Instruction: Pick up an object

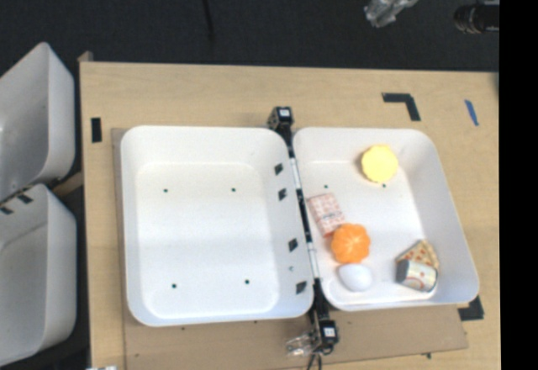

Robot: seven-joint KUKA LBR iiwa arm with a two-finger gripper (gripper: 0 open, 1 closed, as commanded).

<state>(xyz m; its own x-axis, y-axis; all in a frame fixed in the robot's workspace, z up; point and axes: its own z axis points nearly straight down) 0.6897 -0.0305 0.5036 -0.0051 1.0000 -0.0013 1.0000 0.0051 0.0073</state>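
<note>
The right bin (445, 192) holds several objects. A yellow round piece (380, 163) lies near its far side. A pink patterned packet (325, 212) rests by the divider, with an orange fruit (350, 243) just in front of it. A white egg-shaped object (356, 277) sits at the near edge, and a small printed cup (417, 267) lies on its side at the near right. My gripper (387, 2) hangs high beyond the bench's far edge, well away from the bins and above the dark floor, with nothing seen in it.
The left bin (134, 217) lies beside the right one, joined by a black-clipped divider (298, 217). White containers (29, 192) stand off the bench's left edge. Black and blue tape marks (403, 103) sit on the wooden bench top behind the right bin.
</note>
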